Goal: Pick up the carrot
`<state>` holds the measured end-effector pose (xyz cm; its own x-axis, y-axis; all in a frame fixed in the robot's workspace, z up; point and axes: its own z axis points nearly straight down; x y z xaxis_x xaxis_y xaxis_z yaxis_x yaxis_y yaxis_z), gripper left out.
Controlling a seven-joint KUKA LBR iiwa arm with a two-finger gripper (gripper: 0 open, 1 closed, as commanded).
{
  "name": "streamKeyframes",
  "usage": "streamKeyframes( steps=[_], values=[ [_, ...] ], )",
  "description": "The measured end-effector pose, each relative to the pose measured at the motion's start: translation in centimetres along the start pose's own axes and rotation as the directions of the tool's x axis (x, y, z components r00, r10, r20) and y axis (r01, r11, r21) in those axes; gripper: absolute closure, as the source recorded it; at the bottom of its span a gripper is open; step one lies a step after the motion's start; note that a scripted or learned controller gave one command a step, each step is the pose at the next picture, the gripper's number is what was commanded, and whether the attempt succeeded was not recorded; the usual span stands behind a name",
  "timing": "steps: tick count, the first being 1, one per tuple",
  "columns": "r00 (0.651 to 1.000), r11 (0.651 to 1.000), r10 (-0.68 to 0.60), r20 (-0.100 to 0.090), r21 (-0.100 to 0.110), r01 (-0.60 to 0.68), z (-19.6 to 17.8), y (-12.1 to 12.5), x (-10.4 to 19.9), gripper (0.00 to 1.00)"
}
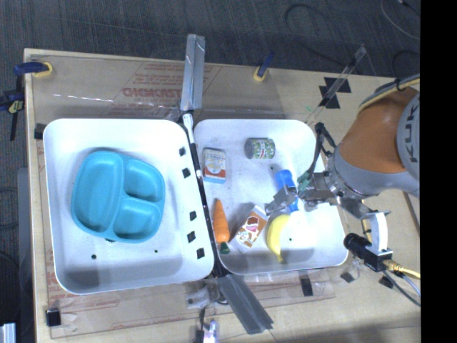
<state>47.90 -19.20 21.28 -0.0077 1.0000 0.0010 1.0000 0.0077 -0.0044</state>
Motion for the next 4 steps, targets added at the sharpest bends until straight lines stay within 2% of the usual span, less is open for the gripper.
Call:
streamKeyframes(
  steps=[1, 2, 3, 4],
  values=[
    [0.973, 0.973, -0.23, 0.007, -0.013, 0.23, 10.6, 0.2, 4.7, 0.0],
    [0.999, 0.999, -0.034, 0.012, -0.017, 0.034, 11.4, 0.1, 3.6, 0.0],
    [0.947, 0.947, 0.319, 0.033, -0.027, -0.319, 11.6, -0.2, 6.9, 0.0],
    [0.817, 0.817, 0.577, 0.017, -0.028, -0.576, 11.8, -0.3, 7.8, 0.0]
  ],
)
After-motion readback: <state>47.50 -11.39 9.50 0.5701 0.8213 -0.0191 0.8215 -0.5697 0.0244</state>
